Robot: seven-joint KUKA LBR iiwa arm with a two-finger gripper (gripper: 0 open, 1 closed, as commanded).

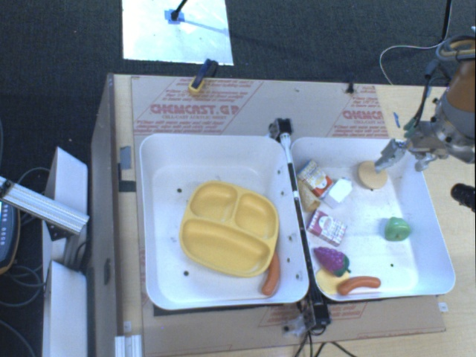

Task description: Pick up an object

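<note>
The bench (223, 99), covered by a printed cardboard sheet, carries two white bins side by side: the left bin (160, 199) and the right bin (431, 229). A yellow-handled tool (201, 76) lies at its far edge.

Gripper (404, 155) hangs low, seemingly spread.
</note>
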